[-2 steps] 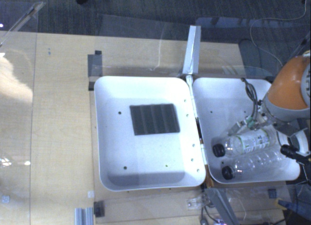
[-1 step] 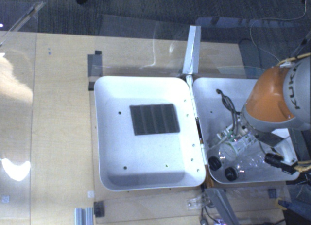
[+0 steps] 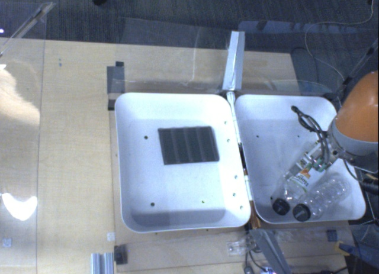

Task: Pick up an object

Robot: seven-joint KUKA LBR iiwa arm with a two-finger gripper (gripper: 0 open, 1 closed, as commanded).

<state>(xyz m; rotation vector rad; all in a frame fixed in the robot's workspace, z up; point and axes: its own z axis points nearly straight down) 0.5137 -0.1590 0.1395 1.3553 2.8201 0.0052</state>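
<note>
Looking down at the bench (image 3: 71, 148), you've got two shallow white bins side by side. Left bin (image 3: 133, 119) holds a dark ribbed rectangular pad (image 3: 188, 145), lying flat near its centre, w/ small dark dots spaced around the bin floor. Right bin (image 3: 260, 119) holds the clutter: two clear plastic bottles lying on their sides in the lower right part, caps toward the bin's near edge. One bottle (image 3: 294, 185) has a printed label and a black cap at its lower end; the other bottle (image 3: 325, 194) is plain and crinkled, just beside it on the right, also black-capped. They look to be touching or nearly so; can't be sure which. Arm comes in from the right, orange band (image 3: 358, 113) big at the frame edge, grey wrist below it. The gripper (image 3: 321, 155) sits low over the right bin, right at the upper end of the labelled bottle, approx. where the label starts. You can't tell how the jaws stand: that area is a tangle of clear plastic, label print and metal, too small and blurred to separate. Whether anything sits between them isn't readable either. A dark cable (image 3: 305, 119) loops over the right bin's upper part toward the wrist. A clear upright divider (image 3: 233, 60) stands behind the seam between the bins.
</note>
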